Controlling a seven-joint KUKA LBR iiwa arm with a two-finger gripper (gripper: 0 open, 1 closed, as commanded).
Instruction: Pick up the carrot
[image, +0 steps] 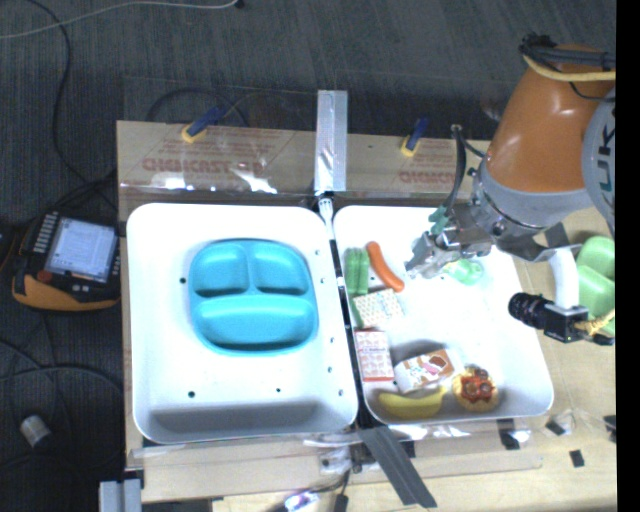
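Over the right bin (520, 330), from the fixed overhead camera, you see the pincer (432, 254) hanging low near the far wall, reaching in from the right under the orange band of the arm (545, 120). Whether its fingers are spread or closed you cannot tell from this slant, and nothing is visibly held between them. Just to the pincer's left, apart from it, lies the carrot (385, 267), flat on the bin floor and angled, with a green vegetable (355, 271) farther left against the dividing wall. Near the pincer, toward the camera, sit a patterned packet (378, 307), a red-checked card (373, 355), a small wrapped pack (425, 370), a banana (410, 403) and a round pastry (474, 388). Well off to the left, the other bin (160, 400) holds a blue divided plate (254, 295). You would judge the pincer is placed beside the carrot to shift left and descend on it
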